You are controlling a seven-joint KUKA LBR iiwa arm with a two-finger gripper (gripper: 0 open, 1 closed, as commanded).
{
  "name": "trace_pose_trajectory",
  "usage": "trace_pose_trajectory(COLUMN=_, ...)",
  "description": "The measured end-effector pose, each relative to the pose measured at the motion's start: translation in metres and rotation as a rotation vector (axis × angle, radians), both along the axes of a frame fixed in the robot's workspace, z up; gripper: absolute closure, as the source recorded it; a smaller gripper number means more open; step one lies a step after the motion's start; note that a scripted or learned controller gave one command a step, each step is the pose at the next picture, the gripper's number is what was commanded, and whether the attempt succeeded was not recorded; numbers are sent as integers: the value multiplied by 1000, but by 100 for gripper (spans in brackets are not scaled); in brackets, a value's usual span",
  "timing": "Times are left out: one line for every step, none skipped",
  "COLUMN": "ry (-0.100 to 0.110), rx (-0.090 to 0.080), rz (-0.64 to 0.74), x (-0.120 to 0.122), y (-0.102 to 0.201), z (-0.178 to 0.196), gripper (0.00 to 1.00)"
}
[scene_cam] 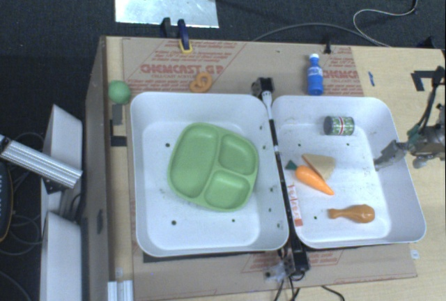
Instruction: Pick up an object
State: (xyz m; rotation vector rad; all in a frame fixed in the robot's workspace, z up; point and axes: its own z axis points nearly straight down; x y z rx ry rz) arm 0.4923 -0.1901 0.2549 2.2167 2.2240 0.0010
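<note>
Grey two-finger gripper (387,155) at right bin's (411,223) edge, finger state indiscernible; orange plastic carrot (313,180), nearest candidate, lies loose, unobstructed.

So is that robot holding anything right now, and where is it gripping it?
Nothing is held, as far as the view shows. The tool sits at the right bin's right edge, apart from the can, carrot and drumstick.

A robotics lab as I saw it, a bench topped with paper-masked Chemcast sheet (182,68), two white bins (157,115) set side by side, toy food for test objects, cables (390,12) trailing over dark carpet (49,7), clamps (184,35) at the bench edge.
</note>
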Motion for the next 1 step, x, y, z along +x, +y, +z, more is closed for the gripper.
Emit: trace_pose_trajectory(ry=4, rx=2, rz=-2, x=3, y=3, z=-139, gripper=0)
